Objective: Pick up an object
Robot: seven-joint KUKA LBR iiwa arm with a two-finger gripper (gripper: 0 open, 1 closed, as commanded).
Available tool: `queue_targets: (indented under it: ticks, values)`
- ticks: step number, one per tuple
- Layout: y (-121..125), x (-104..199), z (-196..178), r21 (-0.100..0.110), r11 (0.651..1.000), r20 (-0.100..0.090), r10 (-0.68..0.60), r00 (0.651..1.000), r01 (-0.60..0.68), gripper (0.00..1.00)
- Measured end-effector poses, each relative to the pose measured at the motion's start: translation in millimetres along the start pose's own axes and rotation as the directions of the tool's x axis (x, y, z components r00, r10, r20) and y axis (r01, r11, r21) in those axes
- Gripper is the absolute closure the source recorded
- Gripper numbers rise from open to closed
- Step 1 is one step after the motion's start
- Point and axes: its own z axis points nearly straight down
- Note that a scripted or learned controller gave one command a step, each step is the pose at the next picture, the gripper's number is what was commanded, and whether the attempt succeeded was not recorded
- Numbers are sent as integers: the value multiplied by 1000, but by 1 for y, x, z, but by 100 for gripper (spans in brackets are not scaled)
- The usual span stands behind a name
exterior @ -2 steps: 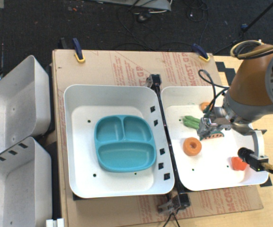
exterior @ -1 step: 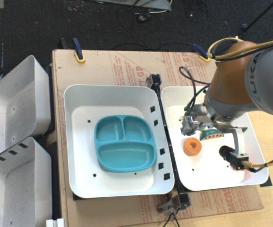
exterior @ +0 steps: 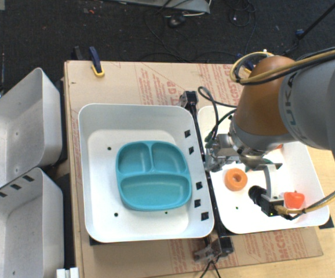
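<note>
One orange ring (exterior: 235, 179) near arm (exterior: 306, 97), right bin (exterior: 313, 165); jaws' state: cannot tell.

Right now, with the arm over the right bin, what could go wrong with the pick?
The orange piece lies near the left wall of the right bin, so a descent may clip that wall or knock the piece aside. The arm covers much of that bin, so a grasp may be hard to confirm.
</note>
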Motion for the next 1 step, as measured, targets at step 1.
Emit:
queue_targets:
  ticks: [1]
  values:
    - [-10, 60, -8, -2, 1000, 0, -1, 1000, 1, 100]
